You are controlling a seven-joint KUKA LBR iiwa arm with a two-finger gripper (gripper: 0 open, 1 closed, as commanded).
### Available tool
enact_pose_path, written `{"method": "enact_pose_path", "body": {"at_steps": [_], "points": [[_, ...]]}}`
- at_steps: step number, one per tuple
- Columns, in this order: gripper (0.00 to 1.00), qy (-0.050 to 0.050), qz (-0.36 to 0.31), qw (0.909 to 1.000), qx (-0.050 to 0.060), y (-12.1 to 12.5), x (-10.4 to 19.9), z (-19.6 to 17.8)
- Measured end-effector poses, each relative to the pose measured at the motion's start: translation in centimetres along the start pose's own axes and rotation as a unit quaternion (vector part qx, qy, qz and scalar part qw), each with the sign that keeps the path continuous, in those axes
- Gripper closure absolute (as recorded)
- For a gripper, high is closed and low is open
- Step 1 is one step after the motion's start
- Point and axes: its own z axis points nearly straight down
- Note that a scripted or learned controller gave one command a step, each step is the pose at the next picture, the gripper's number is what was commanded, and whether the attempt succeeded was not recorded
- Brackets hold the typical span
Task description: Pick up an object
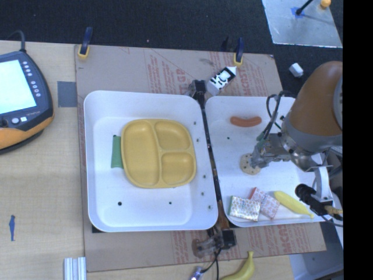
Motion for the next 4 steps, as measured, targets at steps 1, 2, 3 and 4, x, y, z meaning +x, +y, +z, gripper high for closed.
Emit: {"method": "enact_pose_path", "body": {"at_steps": [1,2,3,4], "points": [[0.00,0.000,0.000,1.0000,0.000,0.0,0.0,0.0],[0.00,-0.001,0.001,1.0000,0.001,4.1,-2.2,8.1],[1.00,-0.001,0.000,1.0000,-0.002,4.4,-2.4,6.7],[1.00,0.000,0.002,1.0000,-0.001,0.6,-3.1,-0.3]]}}
